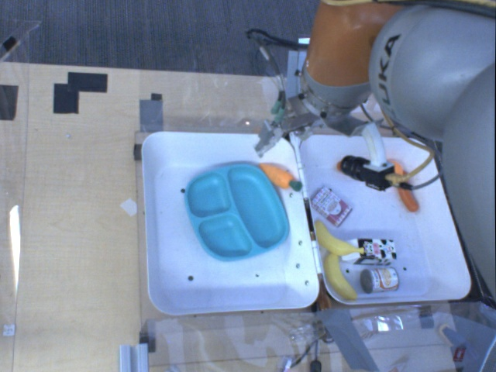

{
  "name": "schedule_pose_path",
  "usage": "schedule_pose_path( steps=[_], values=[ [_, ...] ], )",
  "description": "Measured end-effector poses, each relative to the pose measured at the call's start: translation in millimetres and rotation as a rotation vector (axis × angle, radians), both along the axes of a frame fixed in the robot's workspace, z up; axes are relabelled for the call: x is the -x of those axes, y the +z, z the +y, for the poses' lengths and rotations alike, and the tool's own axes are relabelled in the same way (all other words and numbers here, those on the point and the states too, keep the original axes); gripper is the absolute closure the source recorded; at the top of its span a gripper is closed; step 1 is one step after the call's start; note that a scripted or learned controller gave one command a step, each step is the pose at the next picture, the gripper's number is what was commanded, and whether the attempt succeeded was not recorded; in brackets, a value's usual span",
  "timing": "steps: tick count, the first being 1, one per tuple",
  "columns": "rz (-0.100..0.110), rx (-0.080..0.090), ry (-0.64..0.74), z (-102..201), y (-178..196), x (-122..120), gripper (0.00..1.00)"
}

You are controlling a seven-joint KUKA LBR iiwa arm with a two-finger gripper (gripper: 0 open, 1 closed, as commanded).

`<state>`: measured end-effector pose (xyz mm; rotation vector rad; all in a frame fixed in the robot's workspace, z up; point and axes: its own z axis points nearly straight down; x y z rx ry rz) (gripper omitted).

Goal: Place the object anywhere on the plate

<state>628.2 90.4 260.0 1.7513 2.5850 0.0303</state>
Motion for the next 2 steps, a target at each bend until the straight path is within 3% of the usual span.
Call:
schedule_pose_path(
  steps=[1, 2],
  values=[
    [0.023, 0.002, -0.226, -36.4, -64.1, -35.9, 0.00],
    [0.017, 0.001, -0.219, -34.8, -51.7, -37.4, 1.00]
  ],
)
